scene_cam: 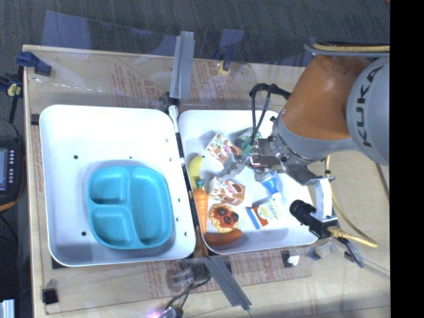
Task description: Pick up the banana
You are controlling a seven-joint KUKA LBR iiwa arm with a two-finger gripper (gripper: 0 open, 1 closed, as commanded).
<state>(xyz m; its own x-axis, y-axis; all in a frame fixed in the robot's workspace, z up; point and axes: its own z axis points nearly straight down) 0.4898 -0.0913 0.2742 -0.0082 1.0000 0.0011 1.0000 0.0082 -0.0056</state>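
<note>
Two white bins side by side on bench. Left bin (59, 131): holds blue tray (130, 206), three compartments, lying toward near side. Right bin (199, 121): crowded with small items. Banana (195, 167): against left wall of right bin, lying free, yellow, partly hidden by neighbours. Carrot (200, 201): just near of banana, along same wall. Snack packs (222, 148): right of banana, mid-bin. Pizza toy (224, 216) and hot dog (224, 238): near corner. Small carton (267, 212): right of pizza toy. Arm (331, 105): grey with orange band, reaching in from right over right bin. Gripper (237, 163): low over snack packs, right of banana, not touching it. Fingers: spread cannot be told, nothing seen between them.
</note>
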